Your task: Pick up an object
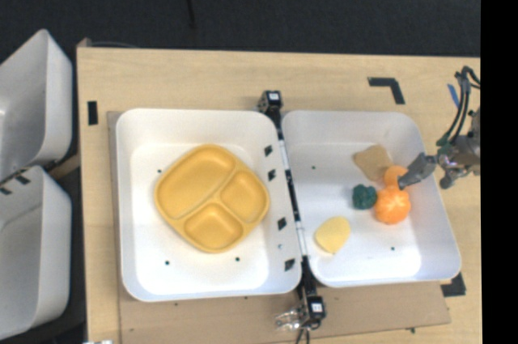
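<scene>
In the right bin (pixel 405 257) lie several small objects: a tan flat piece (pixel 372 160), a small orange piece (pixel 394 175), a round orange fruit (pixel 392 206), a dark green lump (pixel 364 196) and a pale yellow piece (pixel 332 235). My gripper (pixel 427 171) reaches in over the right bin's right rim, low and close to the small orange piece. Its grey tip sits just right of that piece and above the orange fruit. I see nothing held in it.
The left bin (pixel 133 253) holds a yellow divided plate (pixel 212 197). A black clipped divider (pixel 285 197) runs between the two bins. Cables and the wrist (pixel 463 132) stand at the right edge. White containers (pixel 28 172) sit off the bench at the left.
</scene>
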`<state>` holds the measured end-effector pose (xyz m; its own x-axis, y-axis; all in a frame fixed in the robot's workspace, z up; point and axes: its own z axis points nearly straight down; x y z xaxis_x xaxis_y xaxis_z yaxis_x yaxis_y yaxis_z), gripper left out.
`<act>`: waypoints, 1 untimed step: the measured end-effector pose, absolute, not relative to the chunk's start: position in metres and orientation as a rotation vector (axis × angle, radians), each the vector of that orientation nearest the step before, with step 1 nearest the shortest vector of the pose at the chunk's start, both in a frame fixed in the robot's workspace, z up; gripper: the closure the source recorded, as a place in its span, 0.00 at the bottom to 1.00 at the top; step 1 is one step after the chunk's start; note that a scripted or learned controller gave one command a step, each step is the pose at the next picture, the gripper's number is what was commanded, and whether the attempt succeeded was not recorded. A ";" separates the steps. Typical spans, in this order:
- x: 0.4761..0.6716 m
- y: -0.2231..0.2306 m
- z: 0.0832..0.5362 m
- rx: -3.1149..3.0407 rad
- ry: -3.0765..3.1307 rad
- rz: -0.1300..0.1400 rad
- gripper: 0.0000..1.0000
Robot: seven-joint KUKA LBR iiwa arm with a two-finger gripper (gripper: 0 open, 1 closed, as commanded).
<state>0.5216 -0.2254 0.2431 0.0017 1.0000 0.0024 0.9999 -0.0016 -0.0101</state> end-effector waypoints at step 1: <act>0.524 -0.225 0.249 -2.220 -2.224 0.000 0.00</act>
<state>0.5242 -0.2249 0.2493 -0.0018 1.0000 -0.0007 1.0000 0.0018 0.0007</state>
